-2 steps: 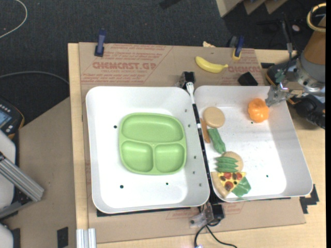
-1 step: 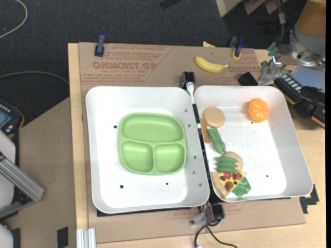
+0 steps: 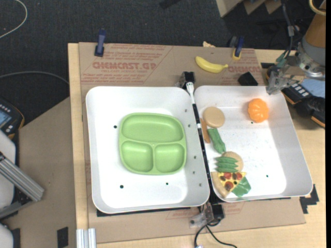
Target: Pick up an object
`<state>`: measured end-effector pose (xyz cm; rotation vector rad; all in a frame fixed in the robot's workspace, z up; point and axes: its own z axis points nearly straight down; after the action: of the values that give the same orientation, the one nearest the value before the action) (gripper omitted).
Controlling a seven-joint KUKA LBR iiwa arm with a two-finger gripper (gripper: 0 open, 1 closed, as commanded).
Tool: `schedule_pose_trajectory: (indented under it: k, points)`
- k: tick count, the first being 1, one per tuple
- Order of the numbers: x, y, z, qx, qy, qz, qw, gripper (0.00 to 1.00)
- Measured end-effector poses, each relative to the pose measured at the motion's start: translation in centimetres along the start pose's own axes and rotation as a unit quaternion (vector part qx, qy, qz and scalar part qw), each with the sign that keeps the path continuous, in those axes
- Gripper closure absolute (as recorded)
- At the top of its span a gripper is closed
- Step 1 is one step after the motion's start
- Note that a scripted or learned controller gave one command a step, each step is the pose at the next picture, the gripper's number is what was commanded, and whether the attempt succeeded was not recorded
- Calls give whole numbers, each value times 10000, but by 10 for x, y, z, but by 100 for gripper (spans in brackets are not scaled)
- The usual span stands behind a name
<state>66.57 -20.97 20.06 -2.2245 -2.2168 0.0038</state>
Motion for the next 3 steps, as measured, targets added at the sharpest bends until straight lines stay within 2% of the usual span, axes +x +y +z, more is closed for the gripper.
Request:
schedule_pose_trajectory:
  k: [1,2,3]
  points:
    - [-15,-23,7,-1,3,-6,10000,100]
    - [43,-47,-31,-6,15,-36,10000,100]
    - [-18,1,-57,-58,-25,-5,10000,100]
